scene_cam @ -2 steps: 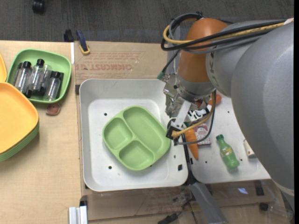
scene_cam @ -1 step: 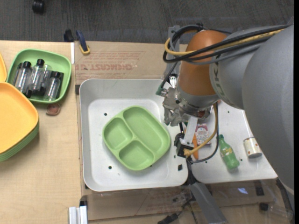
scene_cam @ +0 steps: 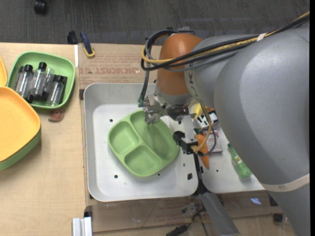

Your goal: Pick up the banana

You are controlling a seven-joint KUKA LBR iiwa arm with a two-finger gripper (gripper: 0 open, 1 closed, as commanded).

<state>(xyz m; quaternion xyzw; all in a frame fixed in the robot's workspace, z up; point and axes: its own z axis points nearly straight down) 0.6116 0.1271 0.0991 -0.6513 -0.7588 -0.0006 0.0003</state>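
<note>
My gripper (scene_cam: 150,114) hangs low over the far edge of a green divided plate (scene_cam: 142,144), which lies in the left white bin (scene_cam: 92,146). The orange wrist band (scene_cam: 176,65) sits just above it. A small yellow shape (scene_cam: 198,108), possibly the banana, peeks out from under the arm at the near-left of the right bin, to the right of the gripper. Most of it is hidden by the arm. Nothing shows in the gripper's grasp.
In the right bin (scene_cam: 221,178) lie an orange item (scene_cam: 202,145), a printed packet (scene_cam: 212,142) and a green bottle (scene_cam: 239,163). On the bench at left stand a green tray of dark vials (scene_cam: 42,80) and stacked orange plates (scene_cam: 15,127).
</note>
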